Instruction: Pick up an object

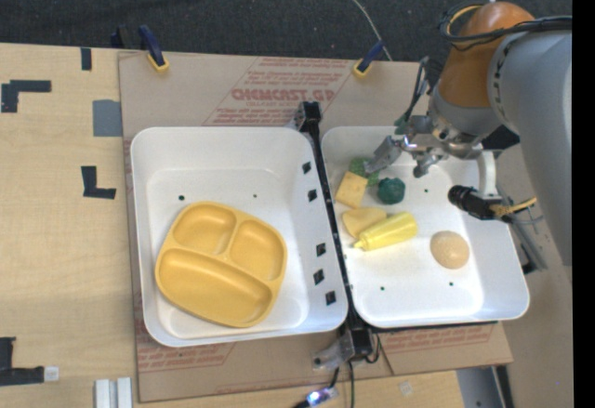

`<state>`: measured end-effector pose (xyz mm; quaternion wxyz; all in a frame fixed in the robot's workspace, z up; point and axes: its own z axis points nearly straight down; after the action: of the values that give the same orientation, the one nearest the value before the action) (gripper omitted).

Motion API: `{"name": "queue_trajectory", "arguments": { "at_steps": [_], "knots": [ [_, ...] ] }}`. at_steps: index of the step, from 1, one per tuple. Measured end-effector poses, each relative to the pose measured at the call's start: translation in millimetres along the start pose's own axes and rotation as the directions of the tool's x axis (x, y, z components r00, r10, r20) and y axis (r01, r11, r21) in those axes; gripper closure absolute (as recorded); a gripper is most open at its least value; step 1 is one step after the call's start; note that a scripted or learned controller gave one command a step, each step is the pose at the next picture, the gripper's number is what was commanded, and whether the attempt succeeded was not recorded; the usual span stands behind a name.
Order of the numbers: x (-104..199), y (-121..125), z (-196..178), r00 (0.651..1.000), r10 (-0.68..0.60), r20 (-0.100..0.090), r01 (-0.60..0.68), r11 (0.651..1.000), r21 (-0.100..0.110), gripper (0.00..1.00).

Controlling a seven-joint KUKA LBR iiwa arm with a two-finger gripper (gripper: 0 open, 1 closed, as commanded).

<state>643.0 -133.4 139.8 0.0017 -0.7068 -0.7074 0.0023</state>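
Note:
My gripper hangs over the back of the right bin, its two fingers spread apart with nothing between them. Just below the fingertips lies a dark green round object. A pale yellow block sits to its left, with a small green piece behind it. Further forward lie a yellow corn-like piece and a pale yellow wedge. A beige round object rests toward the bin's right side.
The left bin holds a yellow divided plate. A black divider runs between the bins. The grey arm with its orange band comes in from the upper right. Blue-yellow clamps grip the board's back edge.

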Motion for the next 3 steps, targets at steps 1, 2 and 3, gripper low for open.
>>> {"name": "queue_trajectory", "arguments": {
  "at_steps": [1, 2, 3],
  "knots": [
    [0.7, -0.8, 53.9, 1.0, 0.0, 0.0, 0.0, 1.0, -0.001, 0.0],
    [1.6, 0.0, 40.9, 1.0, -0.002, 0.0, 0.002, 1.0, -0.003, 1.0],
    [4.6, 9.5, -7.2, 1.0, -0.001, -0.001, 0.001, 1.0, -0.008, 1.0]
  ]
}}
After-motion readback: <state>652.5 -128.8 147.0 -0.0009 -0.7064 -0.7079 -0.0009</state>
